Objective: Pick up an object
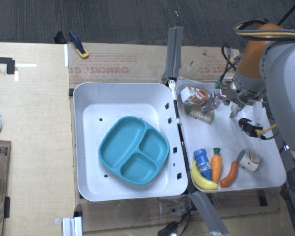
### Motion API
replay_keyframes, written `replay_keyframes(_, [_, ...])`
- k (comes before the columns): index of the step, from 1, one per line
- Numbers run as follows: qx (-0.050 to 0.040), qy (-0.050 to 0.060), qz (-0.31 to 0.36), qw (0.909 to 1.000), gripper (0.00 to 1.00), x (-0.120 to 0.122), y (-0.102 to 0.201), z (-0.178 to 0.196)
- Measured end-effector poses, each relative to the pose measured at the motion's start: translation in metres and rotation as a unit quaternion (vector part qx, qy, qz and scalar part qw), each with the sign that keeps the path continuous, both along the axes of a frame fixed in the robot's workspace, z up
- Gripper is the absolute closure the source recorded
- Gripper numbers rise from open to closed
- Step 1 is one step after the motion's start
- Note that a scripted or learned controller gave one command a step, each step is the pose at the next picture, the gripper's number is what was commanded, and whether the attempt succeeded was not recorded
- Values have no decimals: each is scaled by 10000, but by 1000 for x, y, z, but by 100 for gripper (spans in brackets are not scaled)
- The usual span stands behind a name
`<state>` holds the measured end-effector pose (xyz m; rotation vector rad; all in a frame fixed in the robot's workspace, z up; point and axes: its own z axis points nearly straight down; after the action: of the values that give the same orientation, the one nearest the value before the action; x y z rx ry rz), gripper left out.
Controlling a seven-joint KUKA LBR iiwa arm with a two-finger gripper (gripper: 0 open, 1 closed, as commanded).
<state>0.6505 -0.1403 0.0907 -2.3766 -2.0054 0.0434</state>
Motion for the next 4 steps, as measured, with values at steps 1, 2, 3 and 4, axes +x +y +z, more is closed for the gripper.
replay_keyframes(1, [-20,-201,837,9963,0,-11,23,20])
replay_keyframes(2, [-23,-67,815,9966,0,2,30,3])
replay_keyframes(3, [-5,-72,835,9965,100,3,34,12])
replay_keyframes(4, [-3,-71,834,9965,0,3,34,12])
